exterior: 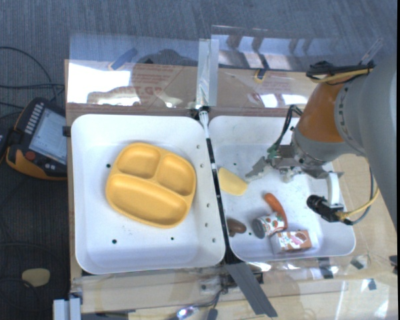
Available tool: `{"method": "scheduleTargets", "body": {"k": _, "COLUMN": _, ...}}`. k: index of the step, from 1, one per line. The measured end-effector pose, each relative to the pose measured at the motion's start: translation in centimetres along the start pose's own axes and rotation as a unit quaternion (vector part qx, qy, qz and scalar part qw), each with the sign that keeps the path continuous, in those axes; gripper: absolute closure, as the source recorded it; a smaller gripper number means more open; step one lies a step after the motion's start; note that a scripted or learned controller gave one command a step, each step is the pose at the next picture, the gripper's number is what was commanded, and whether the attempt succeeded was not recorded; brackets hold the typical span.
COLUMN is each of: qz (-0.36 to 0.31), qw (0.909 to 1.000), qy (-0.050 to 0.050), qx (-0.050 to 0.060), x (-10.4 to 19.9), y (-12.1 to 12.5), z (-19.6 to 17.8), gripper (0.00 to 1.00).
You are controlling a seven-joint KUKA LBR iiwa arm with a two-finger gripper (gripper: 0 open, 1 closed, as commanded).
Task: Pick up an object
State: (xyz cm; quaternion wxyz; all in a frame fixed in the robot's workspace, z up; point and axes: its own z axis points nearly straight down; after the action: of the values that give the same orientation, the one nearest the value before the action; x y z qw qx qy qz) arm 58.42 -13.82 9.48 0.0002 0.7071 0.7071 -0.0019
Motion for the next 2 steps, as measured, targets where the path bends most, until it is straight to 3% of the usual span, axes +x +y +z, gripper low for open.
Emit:
{"method": "scheduleTargets", "body": {"k": 1, "qz": 0.000, "qw": 1.0000, "qy": 0.000, "qx": -0.007, "x": -0.01, "y": -6.10, "z": 0.51, "gripper": 0.00}}
{"method": "scheduleTargets", "body": {"k": 2, "qz": 0.000, "qw": 1.0000, "qy": 0.000, "qx": -0.007, "x": 0.02, "y": -6.01, "z": -0.42, "gripper": 1.00}}
